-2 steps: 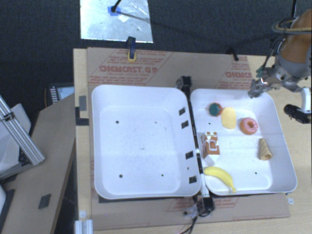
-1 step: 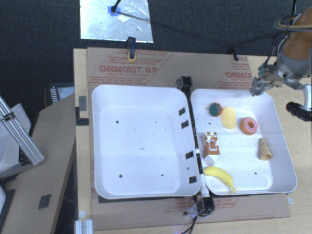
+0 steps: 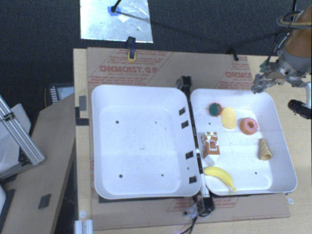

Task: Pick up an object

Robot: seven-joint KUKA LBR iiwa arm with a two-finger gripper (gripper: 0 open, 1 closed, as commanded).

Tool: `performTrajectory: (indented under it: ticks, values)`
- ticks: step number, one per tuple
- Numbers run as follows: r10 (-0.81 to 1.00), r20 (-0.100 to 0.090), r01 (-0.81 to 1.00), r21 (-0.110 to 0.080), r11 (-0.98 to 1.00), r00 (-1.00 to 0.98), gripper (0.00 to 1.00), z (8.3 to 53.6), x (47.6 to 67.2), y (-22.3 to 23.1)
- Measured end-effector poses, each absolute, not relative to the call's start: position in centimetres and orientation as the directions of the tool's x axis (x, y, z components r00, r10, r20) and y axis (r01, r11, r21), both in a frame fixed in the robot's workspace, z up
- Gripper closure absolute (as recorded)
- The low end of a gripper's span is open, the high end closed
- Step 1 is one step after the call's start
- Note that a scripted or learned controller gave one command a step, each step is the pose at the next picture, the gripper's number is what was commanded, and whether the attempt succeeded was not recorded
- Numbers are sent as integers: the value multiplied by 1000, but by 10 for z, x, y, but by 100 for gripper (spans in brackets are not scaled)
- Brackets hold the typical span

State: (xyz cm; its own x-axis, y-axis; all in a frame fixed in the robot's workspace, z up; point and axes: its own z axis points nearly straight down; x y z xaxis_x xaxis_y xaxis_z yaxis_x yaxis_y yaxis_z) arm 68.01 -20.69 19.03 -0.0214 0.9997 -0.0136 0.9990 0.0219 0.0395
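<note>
The right bin (image 3: 280, 145) holds several small toy foods. A green and orange ball (image 3: 215, 109) lies near its back, with a yellow lemon (image 3: 228, 118) beside it and a pink-frosted donut (image 3: 248, 126) further right. A tan cone (image 3: 264, 149) lies near the right wall. A brown and white block (image 3: 210, 144) sits by the bin's left wall, and a yellow banana (image 3: 221, 177) lies at the front. My gripper (image 3: 259, 83) hangs over the back right corner of this bin, apart from all the objects.
The left bin (image 3: 141, 140) sits beside the right one, joined by a black divider strip (image 3: 190, 130). Cardboard (image 3: 161, 65) lies under both bins. A shiny metal sheet (image 3: 116, 12) lies on the dark floor behind the bench.
</note>
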Motion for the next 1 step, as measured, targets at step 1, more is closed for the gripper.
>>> performTrajectory:
  ticks: [1]
  values:
    - [1000, -15, 999, 44, 23, -23, 100, 202, 681, -207]
